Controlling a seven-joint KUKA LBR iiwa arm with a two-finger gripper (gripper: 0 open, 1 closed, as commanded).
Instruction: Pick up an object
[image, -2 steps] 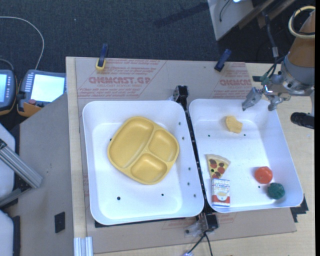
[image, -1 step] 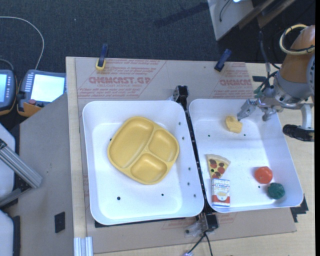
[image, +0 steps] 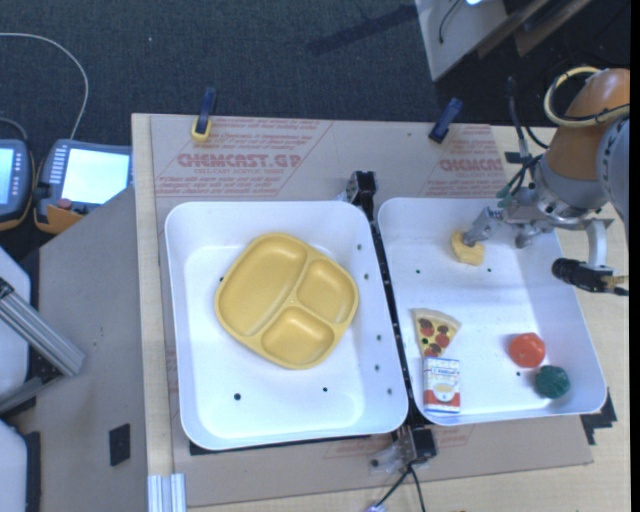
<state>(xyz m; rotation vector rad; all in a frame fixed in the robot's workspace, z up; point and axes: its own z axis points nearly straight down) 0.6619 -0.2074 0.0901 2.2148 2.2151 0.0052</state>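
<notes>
My gripper hangs over the far part of the right bin, its two fingers spread apart and open. A small yellow chunk lies on the bin floor just beside and below the left fingertip; nothing sits between the fingers. Nearer in the same bin lie a pizza slice, a small red-and-white carton, a red ball-shaped piece and a dark green one.
The left bin holds a yellow divided plate. A black divider with clamps runs between the bins. The arm's orange band is at the top right. A monitor stands off the bench to the left.
</notes>
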